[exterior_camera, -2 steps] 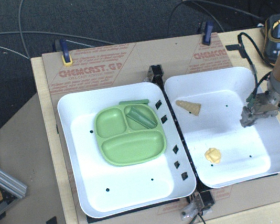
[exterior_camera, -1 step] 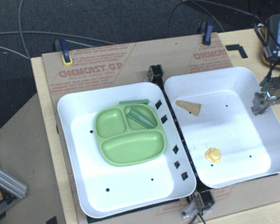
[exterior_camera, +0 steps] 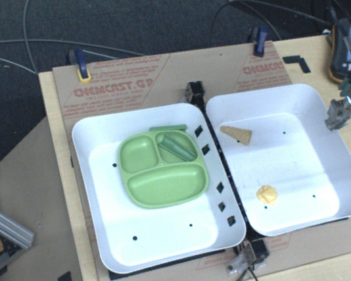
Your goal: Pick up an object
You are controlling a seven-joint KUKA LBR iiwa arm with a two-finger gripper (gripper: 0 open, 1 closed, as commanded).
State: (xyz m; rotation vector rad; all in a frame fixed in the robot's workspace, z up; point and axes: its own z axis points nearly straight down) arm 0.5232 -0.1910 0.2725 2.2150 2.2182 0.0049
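Subject: single pick from the two white bins on the desk [exterior_camera: 38, 193].

Hand [exterior_camera: 339, 114]: seen at the outer rim of the right bin [exterior_camera: 339, 162], on the side away from the centre divider [exterior_camera: 219, 162]. It sits outside the bin wall, above the desk. It is small and partly blurred; whether it is wide or narrow cannot be told. Nothing is seen between its parts.

Candidates: a tan wedge-shaped piece [exterior_camera: 237, 134] lies in the right bin, close to the divider and toward the far wall. A small yellow lump [exterior_camera: 266, 194] lies in the same bin, toward the near wall, also nearer the divider than the hand. In the left bin [exterior_camera: 113, 247], across the divider, rests a green sectioned plate [exterior_camera: 163, 169] with a dark green piece [exterior_camera: 176, 144] in its upper right compartment.

Assessment: the pick has not begun. The two right-bin items are the nearer targets and lie well apart from each other, so either could be approached from straight above. The yellow lump is compact and looks the easier fit; the wedge is better closed on across its narrow width.

Obstructions: the bin wall beside the hand must be cleared before descent. The divider and its black clips [exterior_camera: 218, 189] crowd the wedge slightly. Cables [exterior_camera: 44, 32] run beyond the desk, out of the way.
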